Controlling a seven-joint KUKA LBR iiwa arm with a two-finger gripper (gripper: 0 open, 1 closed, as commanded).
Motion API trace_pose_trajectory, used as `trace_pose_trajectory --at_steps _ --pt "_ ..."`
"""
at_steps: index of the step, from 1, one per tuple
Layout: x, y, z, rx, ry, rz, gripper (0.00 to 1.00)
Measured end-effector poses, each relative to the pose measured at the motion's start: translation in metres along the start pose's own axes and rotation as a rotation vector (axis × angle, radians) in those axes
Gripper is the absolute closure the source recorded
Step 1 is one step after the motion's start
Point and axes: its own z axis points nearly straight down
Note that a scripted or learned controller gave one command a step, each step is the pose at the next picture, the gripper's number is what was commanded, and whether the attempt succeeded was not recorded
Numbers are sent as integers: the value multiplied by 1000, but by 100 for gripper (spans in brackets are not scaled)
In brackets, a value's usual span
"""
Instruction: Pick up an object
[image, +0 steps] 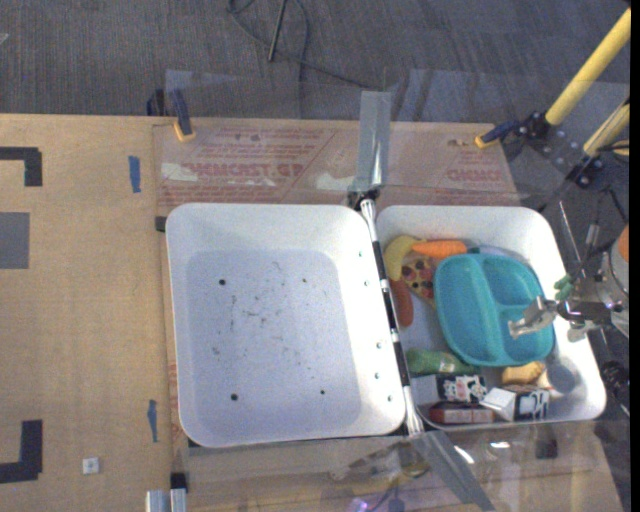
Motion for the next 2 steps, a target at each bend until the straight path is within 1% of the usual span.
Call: trace_pose_trajectory --at_steps 1,2 --pt "73 56 -42 -3 -1 -65 0" --pt "8 34 104 -10 -3 -137 0"
